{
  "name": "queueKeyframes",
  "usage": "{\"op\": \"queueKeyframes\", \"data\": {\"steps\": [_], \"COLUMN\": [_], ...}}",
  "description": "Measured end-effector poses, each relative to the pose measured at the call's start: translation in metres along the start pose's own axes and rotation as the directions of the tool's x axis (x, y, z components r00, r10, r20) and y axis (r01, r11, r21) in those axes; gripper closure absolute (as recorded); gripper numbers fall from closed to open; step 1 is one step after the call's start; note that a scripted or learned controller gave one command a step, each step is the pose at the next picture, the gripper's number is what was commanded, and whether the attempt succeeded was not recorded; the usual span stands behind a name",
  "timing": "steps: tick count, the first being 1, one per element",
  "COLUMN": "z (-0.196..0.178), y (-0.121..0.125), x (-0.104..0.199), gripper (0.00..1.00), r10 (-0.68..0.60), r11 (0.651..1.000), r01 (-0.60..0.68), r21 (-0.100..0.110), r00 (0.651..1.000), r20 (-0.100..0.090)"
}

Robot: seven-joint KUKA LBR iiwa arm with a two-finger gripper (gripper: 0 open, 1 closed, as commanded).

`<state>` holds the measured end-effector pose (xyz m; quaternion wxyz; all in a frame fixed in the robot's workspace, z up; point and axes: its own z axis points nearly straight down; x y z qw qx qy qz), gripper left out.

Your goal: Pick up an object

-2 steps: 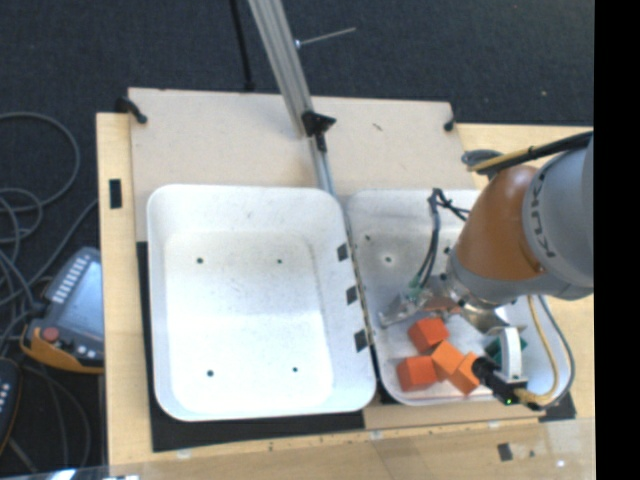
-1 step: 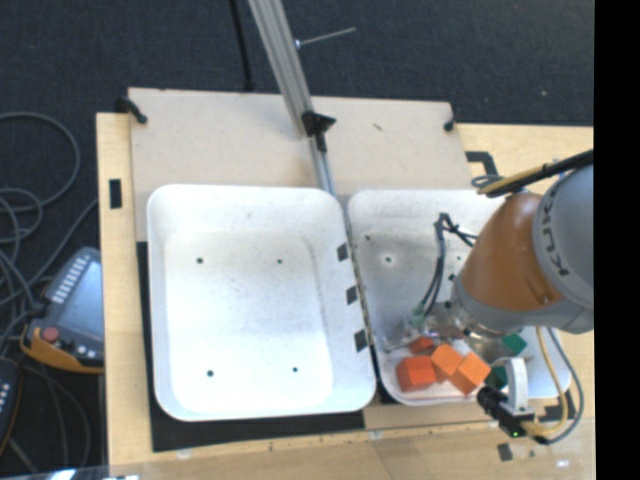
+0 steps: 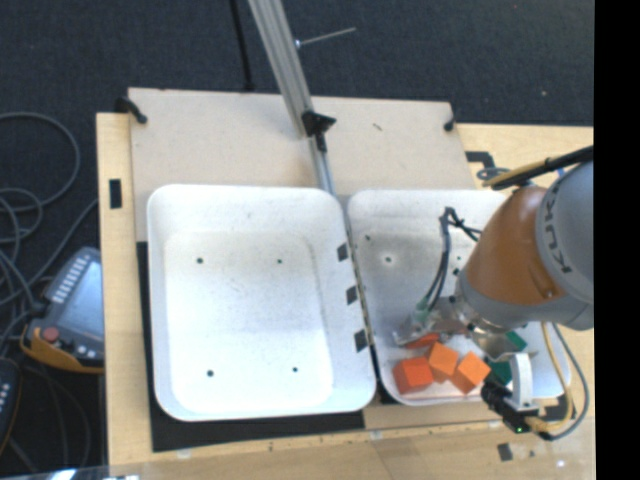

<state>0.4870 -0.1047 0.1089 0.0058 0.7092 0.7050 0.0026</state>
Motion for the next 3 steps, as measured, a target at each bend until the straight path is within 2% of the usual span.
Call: {"op": "queueKeyframes", "data": {"steps": [1, 2, 3], "z": [-0.092, -0.088, -0.131], "y": [0.000, 0.013, -0.002], "x": [0.085, 0.158, 0.162], "gripper": [1.00, 1.00, 1.00], "r10": [-0.016, -0.015, -0.010], "r11": [1.000, 1.000, 1.000], "r01": [0.016, 0.015, 0.010], "r21": [0.003, 0.012, 0.008], "r00": [1.000, 1.000, 1.000], "r20": [-0.007, -0.007, -0.006]}}
